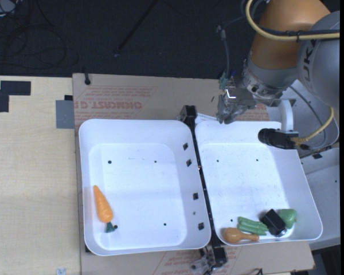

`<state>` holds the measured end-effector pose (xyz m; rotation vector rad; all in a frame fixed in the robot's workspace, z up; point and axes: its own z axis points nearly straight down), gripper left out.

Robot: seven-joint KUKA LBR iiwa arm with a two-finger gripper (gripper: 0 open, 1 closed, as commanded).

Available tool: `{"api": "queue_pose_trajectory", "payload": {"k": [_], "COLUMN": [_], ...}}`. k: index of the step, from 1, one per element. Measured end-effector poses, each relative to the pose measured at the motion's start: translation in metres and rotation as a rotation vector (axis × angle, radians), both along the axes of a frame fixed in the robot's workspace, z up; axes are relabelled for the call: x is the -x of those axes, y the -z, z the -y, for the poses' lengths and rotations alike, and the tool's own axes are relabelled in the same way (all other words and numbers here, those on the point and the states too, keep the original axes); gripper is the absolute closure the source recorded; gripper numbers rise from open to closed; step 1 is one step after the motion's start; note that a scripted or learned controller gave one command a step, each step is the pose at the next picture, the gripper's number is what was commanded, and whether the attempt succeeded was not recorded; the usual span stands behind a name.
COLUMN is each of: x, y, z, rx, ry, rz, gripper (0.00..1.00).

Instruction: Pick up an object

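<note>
The carrot lies in the left bin, well apart from the tool, near that bin's far-side corner from it. The tool sits above the top rim of the right bin; whether it is wide or narrow cannot be told. A green pod, black block and tan gourd cluster opposite.

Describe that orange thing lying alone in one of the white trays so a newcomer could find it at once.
Start at the left bin of the two white ones. Near its front left corner lies a toy carrot, orange with a small green stub at its near end. Nothing else lies beside it, whereas the other orange piece sits crowded among green and black items.
</note>
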<state>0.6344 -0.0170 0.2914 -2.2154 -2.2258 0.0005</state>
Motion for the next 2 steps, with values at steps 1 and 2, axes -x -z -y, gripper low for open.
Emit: {"api": "queue_pose_trajectory", "payload": {"k": [1,2], "x": [-0.009,-0.010], "y": [-0.095,-0.109], "z": [-0.049,-0.089], "rx": [0.000,0.000], "ry": [-0.001,0.001], "rz": [0.010,0.001], "gripper": [1.00,1.00]}}
